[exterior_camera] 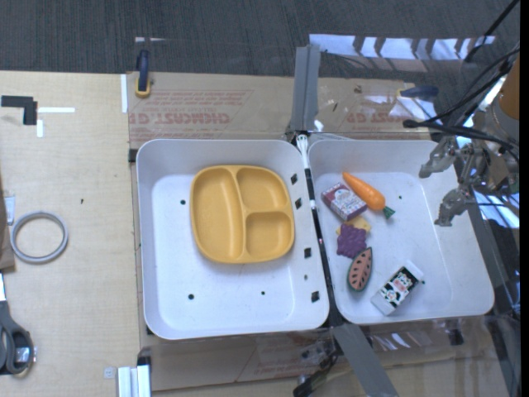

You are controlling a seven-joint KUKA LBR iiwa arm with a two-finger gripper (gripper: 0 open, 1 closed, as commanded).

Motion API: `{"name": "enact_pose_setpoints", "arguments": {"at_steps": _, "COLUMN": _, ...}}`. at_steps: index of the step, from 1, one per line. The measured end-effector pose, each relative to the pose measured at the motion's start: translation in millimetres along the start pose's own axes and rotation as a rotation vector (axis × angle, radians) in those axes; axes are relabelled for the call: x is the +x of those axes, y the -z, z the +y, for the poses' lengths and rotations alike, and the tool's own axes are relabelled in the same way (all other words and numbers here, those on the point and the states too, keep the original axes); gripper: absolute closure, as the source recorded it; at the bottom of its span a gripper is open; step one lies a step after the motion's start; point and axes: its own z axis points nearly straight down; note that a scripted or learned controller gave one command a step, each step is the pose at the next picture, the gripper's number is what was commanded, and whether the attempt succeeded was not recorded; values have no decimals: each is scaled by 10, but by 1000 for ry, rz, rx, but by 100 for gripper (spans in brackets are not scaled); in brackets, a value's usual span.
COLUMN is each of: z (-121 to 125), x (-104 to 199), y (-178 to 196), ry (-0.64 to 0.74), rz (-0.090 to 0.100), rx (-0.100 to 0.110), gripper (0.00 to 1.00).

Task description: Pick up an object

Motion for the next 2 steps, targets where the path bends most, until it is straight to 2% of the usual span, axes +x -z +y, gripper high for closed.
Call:
{"name": "enact_pose_setpoints", "arguments": {"at_steps": 1, "z": 86, "x": -295, "y": -1520, "ry": -162, "rz": 1, "rx": 0, "gripper": 0}}
{"name": "enact_pose_setpoints", "arguments": {"at_steps": 2, "z": 434, "x": -704, "y": -1319, "ry": -529, "rz": -2, "rx": 1, "gripper": 0}}
